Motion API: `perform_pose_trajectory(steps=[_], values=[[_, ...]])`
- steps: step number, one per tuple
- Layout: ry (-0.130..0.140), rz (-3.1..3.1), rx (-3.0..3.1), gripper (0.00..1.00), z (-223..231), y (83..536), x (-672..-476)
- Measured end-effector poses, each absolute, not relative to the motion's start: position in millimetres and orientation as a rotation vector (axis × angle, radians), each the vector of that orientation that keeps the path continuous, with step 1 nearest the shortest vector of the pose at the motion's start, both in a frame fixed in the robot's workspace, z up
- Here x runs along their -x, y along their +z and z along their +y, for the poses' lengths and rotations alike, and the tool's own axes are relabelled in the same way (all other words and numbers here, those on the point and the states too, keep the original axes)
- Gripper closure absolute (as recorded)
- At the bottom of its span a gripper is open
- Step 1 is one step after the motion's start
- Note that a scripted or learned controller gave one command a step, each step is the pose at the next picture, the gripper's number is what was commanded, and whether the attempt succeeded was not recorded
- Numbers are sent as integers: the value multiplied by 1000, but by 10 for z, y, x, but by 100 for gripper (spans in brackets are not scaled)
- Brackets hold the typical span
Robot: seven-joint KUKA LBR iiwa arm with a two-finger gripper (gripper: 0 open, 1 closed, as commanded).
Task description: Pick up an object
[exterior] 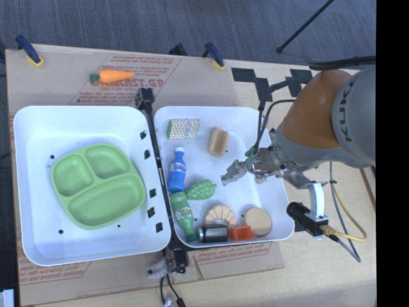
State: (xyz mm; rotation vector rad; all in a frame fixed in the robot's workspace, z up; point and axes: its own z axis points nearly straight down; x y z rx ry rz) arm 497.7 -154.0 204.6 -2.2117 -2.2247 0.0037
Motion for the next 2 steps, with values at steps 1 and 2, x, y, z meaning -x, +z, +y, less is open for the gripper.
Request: perform_pose_trajectory(steps=[1, 2], values=[[2, -2226, 2213, 0, -1140, 1021, -5095], [4, -2227, 2217, 0, -1092, 922, -5940]])
